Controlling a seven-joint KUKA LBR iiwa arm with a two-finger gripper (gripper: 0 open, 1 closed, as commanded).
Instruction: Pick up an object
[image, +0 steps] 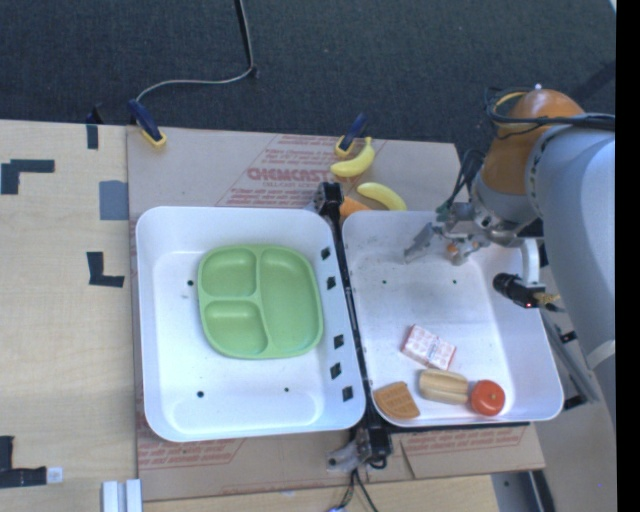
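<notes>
My gripper (437, 250) hangs over the back of the right bin (520, 330), fingers spread and nothing between them. It is well behind the objects, which lie along the bin's front. These are a pink and white block (428, 347), a tan roll (443, 385), a red ball-like fruit (487, 397) touching the roll's right end, and an orange-brown wedge (397, 401) in the front left corner.
The left bin (160, 330) holds a green divided plate (260, 300). Behind the bins, on the cardboard, lie two yellow bananas (355, 162) (382, 196) and a small orange item (350, 207). A black divider (340, 300) runs between the bins.
</notes>
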